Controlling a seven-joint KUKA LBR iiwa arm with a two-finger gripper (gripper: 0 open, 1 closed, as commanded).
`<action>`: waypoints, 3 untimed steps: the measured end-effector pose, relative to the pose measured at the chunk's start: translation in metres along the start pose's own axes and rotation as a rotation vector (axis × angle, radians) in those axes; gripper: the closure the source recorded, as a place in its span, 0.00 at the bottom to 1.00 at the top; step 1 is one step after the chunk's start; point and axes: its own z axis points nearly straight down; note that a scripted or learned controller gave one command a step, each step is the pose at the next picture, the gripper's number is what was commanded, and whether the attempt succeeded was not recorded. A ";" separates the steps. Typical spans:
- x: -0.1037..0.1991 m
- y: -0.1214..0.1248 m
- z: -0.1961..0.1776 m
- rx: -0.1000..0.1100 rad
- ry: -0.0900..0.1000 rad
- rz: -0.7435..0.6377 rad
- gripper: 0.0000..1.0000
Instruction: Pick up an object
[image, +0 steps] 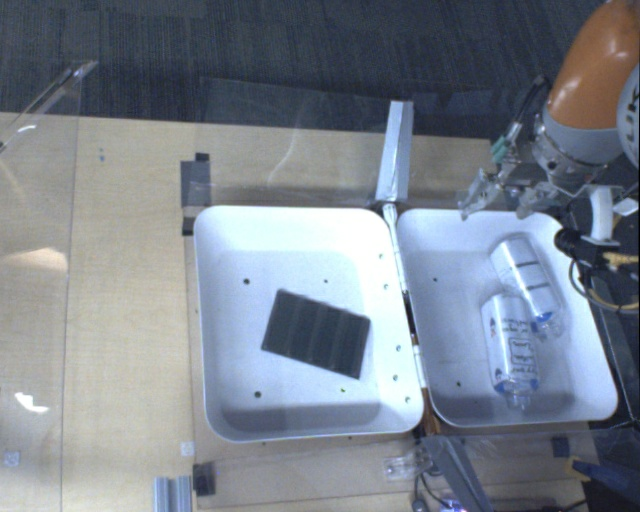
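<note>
Lower right: two clear plastic bottles (520, 325) lying untouched in the right white bin (440, 290), flat dark ribbed rectangular pad (316, 334) in the left, end effector (497, 192) spread, empty, upper right; pickup undone.

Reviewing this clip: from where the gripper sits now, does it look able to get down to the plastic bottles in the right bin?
Probably yes. The gripper hovers over the right bin's far edge, and the two clear bottles lie uncovered just below it.
</note>
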 end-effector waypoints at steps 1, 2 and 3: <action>-0.035 -0.060 0.077 0.001 -0.001 0.066 0.00; 0.001 -0.029 0.165 0.003 0.000 0.093 0.00; -0.082 -0.080 0.055 -0.003 -0.002 0.143 0.00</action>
